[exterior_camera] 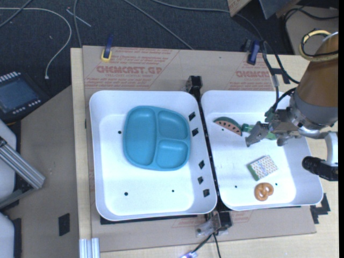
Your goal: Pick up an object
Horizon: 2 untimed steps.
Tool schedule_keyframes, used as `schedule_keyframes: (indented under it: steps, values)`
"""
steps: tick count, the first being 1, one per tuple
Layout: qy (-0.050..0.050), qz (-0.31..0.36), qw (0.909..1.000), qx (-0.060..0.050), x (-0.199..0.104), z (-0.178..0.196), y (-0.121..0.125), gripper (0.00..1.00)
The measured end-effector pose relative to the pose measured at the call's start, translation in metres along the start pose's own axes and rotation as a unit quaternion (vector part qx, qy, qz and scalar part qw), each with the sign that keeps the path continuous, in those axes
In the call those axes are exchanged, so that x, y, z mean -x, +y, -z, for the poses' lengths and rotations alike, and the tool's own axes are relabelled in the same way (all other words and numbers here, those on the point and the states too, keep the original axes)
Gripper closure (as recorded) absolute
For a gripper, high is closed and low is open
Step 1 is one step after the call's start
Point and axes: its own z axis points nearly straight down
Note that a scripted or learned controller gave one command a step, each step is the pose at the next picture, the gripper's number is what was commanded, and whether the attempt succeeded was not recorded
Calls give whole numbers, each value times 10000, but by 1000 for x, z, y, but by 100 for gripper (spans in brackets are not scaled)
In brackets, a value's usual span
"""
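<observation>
Rig: one arm (317,85) reaching in over the right bin (226,195); both bins sit on the desk (80,144).
Gripper: the gripper (253,138) is low over the upper middle of the right bin, dark tip pointing toward the divider between the bins. How far it is open I cannot tell; the tip reads as one dark mass from this angle. Nothing is seen between its parts.
Candidate 1: watermelon slice toy (228,126), just beside the gripper tip, on the side nearer the divider and slightly farther up the bin. Whether the tip touches it I cannot tell.
Candidate 2: patterned square pad (263,167), lying flat on the bin floor near the gripper, below it in the view.
Candidate 3: pretzel toy (263,191), beyond the pad, farther from the gripper, close to the bin's front wall.
Other: blue divided plate (157,137) in the left bin (107,198), well apart from the gripper, across the divider.
Step in hand: judged as approach, or descent, toward a grasp; no object is lifted, all three lie on the bin floor.
Next move: judged to need centring over one item, most likely the watermelon slice, closing on it, then a straight lift.
Risk: the slice is thin and curved; it may slip out.
</observation>
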Motion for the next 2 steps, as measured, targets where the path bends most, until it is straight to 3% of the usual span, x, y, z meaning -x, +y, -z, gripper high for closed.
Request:
schedule_keyframes:
  steps: [1, 2]
  values:
    - [-9, 15, 10000, 60, 0, 6, 2, 0]
    - [-4, 11, 10000, 34, -1, -37, 1, 0]
